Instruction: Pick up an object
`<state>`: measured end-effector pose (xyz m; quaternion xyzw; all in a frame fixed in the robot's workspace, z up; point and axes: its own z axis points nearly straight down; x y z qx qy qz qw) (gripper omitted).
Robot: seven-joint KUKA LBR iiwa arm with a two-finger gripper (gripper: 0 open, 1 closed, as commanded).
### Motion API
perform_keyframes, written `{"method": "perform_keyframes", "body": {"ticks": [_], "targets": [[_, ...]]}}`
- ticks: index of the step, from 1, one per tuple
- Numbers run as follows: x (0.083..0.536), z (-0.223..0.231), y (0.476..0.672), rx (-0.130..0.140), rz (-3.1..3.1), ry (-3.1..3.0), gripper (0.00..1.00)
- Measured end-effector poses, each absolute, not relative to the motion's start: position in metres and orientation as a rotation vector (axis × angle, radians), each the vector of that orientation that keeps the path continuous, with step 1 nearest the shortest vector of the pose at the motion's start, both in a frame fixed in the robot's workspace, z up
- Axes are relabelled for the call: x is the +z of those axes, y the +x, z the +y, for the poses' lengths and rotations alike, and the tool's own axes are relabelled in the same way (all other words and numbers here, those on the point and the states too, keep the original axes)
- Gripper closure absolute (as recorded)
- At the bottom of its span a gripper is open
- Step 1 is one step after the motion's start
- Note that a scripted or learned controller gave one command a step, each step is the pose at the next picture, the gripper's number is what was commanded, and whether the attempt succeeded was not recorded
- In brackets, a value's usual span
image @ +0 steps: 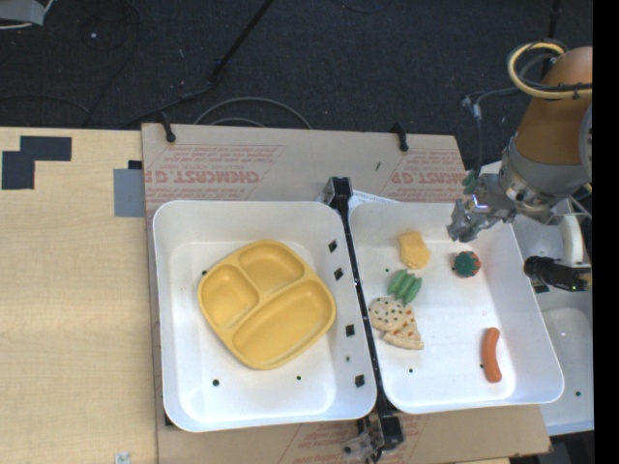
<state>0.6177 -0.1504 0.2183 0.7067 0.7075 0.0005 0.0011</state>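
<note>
The ball [467, 264], small and green with a red patch, lies in the right bin [527, 380] just below the gripper [466, 222], near its upper right. I cannot tell how the fingers are set. Nothing is held. A good pick needs the gripper centred over the ball, then a straight descent so it cannot roll aside. The yellow block [415, 249], green piece [405, 285], pizza slice [397, 322] and sausage [492, 354] lie apart. The left bin [184, 375] holds 1 yellow tray [266, 303].
</note>
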Motion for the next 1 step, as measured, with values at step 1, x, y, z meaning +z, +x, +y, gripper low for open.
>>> {"method": "perform_keyframes", "body": {"ticks": [1], "targets": [[0.2188, -0.1082, 0.6111, -0.003, 2.228, 2.221, 1.00]]}}
